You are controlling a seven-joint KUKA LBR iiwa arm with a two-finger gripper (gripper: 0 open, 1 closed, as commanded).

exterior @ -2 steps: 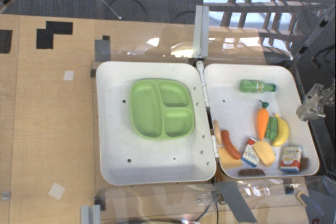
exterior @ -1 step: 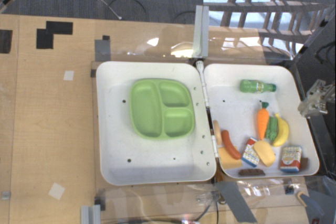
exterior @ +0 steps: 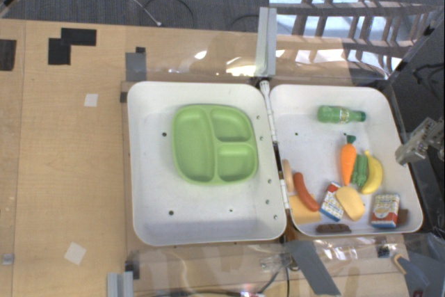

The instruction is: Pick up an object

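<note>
Closest to the lens, a dark brown bar [exterior: 334, 227] lies against the front rim of the right bin [exterior: 334, 89], below my gripper [exterior: 420, 142] in the view and off to its left. My gripper hangs at the bin's outer rim, on the view's right. Is it apart or together? I cannot tell from this angle, and I see nothing held in it.

Nearest to my gripper is the banana [exterior: 374, 174], just inward of it. A green vegetable [exterior: 360, 170] is pressed to the banana's far side, and the carrot [exterior: 348, 158] stands one step further from me, touching that. Below my gripper, in the front corner, sits a red and white carton [exterior: 384, 210].

Moving away from my gripper along the front now: a pale yellow block [exterior: 352, 203], then a smaller carton [exterior: 332, 202] leaning on it. Next comes a red sausage [exterior: 305, 191] lying across an orange wedge [exterior: 300, 207] by the bin's inner wall.

Above my gripper in the view and further inward, the green bottle [exterior: 341, 115] lies on its side, apart from everything else.

Farthest from my gripper, across the divider, the left bin [exterior: 139, 170] carries a green divided plate [exterior: 213, 144], flat near its middle.
</note>
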